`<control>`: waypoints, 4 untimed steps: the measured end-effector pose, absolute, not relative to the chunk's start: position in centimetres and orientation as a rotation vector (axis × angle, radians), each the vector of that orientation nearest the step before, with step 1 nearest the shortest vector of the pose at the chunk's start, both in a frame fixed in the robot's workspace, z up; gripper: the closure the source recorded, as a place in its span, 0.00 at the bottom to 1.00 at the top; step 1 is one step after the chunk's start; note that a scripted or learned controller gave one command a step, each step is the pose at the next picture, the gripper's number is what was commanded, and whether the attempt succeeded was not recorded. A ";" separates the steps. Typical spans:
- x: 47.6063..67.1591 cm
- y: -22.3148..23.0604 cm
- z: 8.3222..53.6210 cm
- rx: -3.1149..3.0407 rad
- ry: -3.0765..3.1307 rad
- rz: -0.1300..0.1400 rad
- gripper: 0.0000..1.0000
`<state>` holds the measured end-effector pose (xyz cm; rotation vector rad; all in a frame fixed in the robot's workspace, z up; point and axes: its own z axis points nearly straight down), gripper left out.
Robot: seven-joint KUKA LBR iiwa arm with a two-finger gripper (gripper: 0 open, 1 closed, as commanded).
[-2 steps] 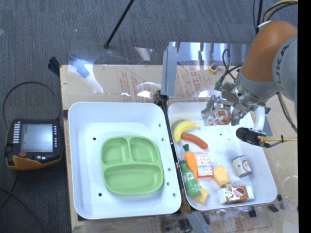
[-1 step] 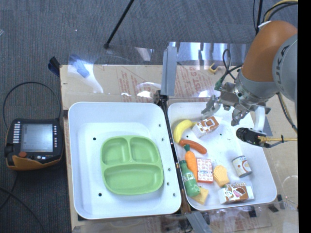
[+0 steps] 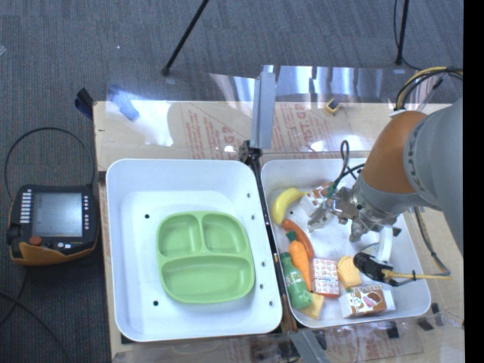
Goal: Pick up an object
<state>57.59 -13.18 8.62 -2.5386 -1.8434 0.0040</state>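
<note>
- the arm is reaching in from the right and hanging over the right bin.
- the gripper is sitting low near the bin's back left area; whether its jaws are open or closed, i cannot tell.
- a banana is lying by the bin's left wall, just left of the gripper.
- a carrot and a green bottle are lying along the left wall toward the front corner.
- a small red-and-white box, a yellow piece and a printed packet are resting near the front edge.
- a green divided plate is lying in the middle of the left bin.
</note>
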 end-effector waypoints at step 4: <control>63.0 10.0 18.5 -3.067 -0.665 0.010 1.00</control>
